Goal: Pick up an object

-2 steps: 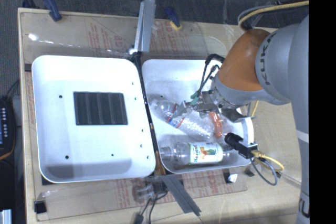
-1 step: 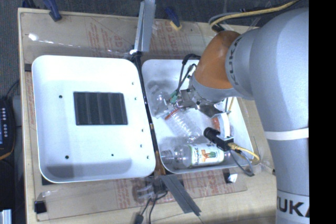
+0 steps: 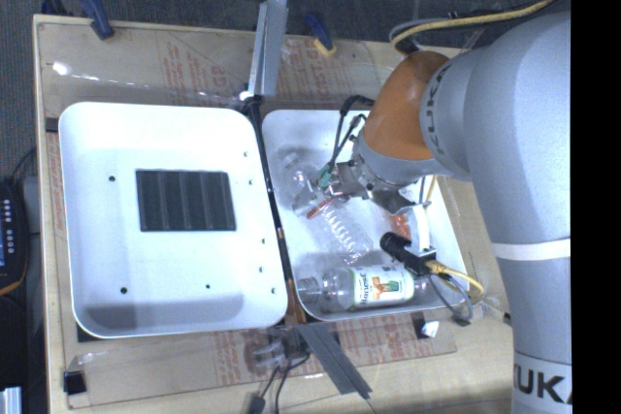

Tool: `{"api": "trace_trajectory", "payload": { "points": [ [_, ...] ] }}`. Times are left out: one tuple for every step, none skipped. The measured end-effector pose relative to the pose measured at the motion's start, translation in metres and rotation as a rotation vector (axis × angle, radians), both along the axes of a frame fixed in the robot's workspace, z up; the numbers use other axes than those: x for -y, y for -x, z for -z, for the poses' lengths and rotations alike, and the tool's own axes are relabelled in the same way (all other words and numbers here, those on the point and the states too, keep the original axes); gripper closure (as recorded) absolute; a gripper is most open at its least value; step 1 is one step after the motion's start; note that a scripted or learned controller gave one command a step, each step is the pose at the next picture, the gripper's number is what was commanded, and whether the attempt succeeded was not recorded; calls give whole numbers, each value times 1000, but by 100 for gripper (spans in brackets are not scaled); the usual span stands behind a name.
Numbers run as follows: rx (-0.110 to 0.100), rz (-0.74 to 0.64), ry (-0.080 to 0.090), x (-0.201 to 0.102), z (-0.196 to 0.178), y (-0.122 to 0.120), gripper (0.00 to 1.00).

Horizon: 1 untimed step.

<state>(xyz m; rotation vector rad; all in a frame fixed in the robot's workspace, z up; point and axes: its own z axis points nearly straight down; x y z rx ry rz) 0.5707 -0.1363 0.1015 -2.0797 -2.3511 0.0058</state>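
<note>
Whether the jaws stand apart or together I cannot tell from my feed, because the wrist and its orange band sit right over the gripper [image 3: 330, 184], which hangs low in the right bin [image 3: 281, 126] among clear plastic. Far to the left of the jaws lies the left bin [image 3: 87, 208], with a dark ribbed panel [image 3: 185, 200] flat on its floor, and between that bin and the jaws runs the divider rim where the two bins meet. Just beside the jaws, toward the left and near side, I see a crumpled clear bottle [image 3: 344, 228], so transparent that I cannot say if the tool touches it. Nearer to me than the jaws, against the bin's front wall, lies a clear bottle with an orange label [image 3: 364, 288] on its side. To the right of the jaws the grey arm [image 3: 505, 121] covers that side of the bin. I judge the step in hand to be the reach down onto a target, with no grasp shown yet. My next move calls for closing on the crumpled bottle squarely and lifting straight up. Room is tight: the divider rim on the left and the labelled bottle in front leave little space for sideways travel, so up is the free direction.
</note>
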Motion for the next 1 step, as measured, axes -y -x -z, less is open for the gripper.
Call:
{"api": "trace_trajectory", "payload": {
  "points": [
    [4,-252,-2,-79,-91,-50,100]
  ]
}}
